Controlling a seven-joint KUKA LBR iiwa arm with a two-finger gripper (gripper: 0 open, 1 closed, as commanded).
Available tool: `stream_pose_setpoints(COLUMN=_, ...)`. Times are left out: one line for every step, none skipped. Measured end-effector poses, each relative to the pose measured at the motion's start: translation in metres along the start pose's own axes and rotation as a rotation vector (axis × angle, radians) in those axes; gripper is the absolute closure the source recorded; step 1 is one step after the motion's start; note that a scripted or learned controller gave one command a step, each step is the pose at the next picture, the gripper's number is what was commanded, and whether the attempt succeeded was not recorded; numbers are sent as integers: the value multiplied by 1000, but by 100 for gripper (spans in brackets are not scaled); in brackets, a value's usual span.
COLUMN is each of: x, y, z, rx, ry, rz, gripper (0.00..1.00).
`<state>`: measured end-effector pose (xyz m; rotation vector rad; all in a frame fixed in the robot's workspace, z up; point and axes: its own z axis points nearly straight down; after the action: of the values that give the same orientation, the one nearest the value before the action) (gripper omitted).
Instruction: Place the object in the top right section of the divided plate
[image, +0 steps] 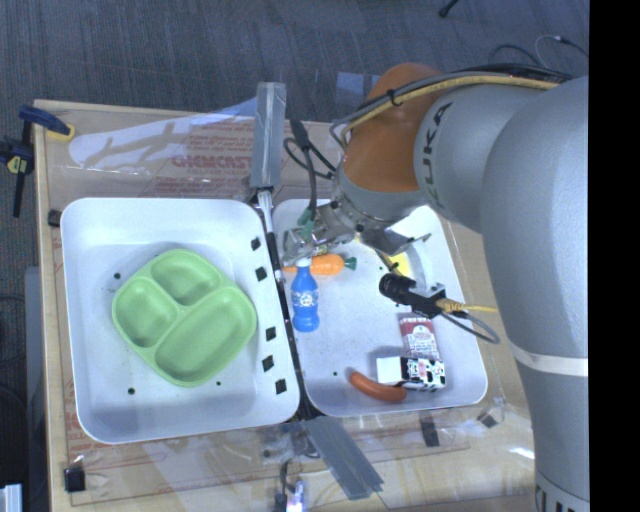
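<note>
Arm: the grey KUKA arm with an orange band reaches in over the right bin's far edge, bent low, likely to work among the items there.
Table: a wooden-edged table under a clear plastic sheet with red print, standing on dark grey carpet; a blue clamp grips its far left corner.
Bins: two shallow white plastic bins side by side, a row of black clips along their shared wall.
Divided plate: the light green three-section plate lies alone mid left bin, sections vacant, ready to receive.
Right bin contents: a blue plastic bottle with white cap stands near the shared wall, a small orange toy carrot just beyond it; a red sausage and a printed carton lie toward the near edge.
End effector: hangs just beside the carrot; whether clenched or released I cannot tell, cabling obscures it.
Task object: probably the carrot, lying in the right bin.
</note>
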<state>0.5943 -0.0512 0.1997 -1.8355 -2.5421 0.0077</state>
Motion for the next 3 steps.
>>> stream_pose_setpoints(x=94, y=44, z=11, rx=-1, ry=-2, rz=-168, gripper=100)
stream_pose_setpoints(x=83, y=-2, z=-133, rx=-2, ry=-2, rz=-107, gripper=100)
stream_pose_setpoints(x=132, y=-69, z=13, rx=2, ry=0, rz=-323, gripper=100)
